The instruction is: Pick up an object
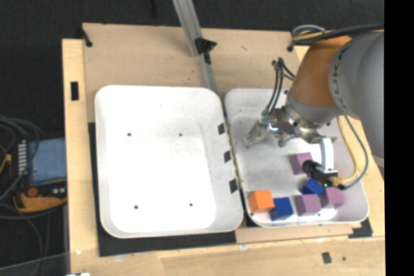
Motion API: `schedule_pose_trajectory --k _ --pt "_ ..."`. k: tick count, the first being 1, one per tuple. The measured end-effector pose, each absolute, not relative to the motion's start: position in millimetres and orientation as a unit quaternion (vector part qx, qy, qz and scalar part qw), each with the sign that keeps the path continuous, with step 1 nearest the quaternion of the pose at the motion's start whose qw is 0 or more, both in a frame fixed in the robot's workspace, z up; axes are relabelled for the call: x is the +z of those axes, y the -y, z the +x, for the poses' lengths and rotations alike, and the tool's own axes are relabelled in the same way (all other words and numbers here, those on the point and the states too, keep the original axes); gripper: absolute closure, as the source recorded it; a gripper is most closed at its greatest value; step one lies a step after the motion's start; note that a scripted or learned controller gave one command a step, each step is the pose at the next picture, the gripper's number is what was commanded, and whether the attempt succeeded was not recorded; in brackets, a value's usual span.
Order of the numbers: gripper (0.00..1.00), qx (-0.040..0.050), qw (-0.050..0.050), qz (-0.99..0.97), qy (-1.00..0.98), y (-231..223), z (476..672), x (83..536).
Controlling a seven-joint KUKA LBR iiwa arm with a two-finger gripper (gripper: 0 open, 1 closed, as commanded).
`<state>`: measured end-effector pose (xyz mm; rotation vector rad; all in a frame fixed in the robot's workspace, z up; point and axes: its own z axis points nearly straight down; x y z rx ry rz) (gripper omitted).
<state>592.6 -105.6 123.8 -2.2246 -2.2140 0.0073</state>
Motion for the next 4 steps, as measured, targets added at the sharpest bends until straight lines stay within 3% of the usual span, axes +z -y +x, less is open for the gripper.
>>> schedule_pose_trajectory --k 1,2,4 --pt "0.00 0.0004 -0.001 -0.709 0.706 107 593.2 97" --pt "1.00 -0.0018 -0.003 -0.711 0.703 108 594.4 109" --pt "1.00 -0.0019 -0.003 -0.706 0.708 108 606.7 215"
